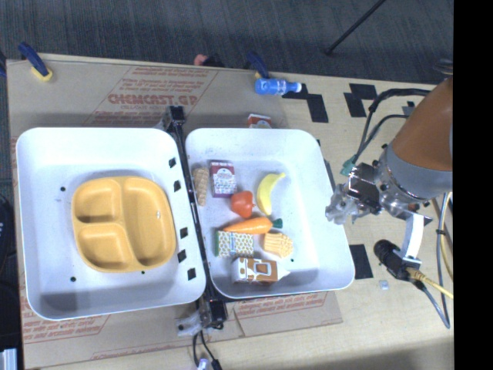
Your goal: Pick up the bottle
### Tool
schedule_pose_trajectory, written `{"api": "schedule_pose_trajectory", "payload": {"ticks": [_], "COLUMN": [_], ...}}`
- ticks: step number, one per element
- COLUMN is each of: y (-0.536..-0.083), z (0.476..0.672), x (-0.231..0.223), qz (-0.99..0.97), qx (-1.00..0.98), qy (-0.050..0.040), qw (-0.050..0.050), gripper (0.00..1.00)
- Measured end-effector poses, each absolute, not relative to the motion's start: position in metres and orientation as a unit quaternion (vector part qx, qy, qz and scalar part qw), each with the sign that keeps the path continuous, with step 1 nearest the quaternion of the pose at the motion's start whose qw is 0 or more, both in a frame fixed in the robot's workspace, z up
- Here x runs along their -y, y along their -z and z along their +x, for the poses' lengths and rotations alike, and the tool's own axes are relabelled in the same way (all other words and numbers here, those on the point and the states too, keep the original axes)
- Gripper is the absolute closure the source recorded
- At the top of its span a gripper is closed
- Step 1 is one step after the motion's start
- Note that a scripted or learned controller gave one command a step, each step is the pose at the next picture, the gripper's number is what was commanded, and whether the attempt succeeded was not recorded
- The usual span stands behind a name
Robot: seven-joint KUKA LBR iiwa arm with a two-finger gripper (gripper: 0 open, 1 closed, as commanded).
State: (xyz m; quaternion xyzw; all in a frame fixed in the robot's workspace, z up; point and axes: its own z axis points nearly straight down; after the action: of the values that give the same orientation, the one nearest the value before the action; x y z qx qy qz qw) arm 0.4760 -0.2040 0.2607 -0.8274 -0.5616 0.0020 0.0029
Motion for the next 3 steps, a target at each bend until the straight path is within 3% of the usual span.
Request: {"api": "schedule_pose_trajectory", "payload": {"ticks": [3], "y": [-0.258], "z": [0.476], "x": [0.203], "qz": [-0.882], "qx": [0.471], "qy": [-0.0021], "qw": [0.003], "gripper": [1.0]}}
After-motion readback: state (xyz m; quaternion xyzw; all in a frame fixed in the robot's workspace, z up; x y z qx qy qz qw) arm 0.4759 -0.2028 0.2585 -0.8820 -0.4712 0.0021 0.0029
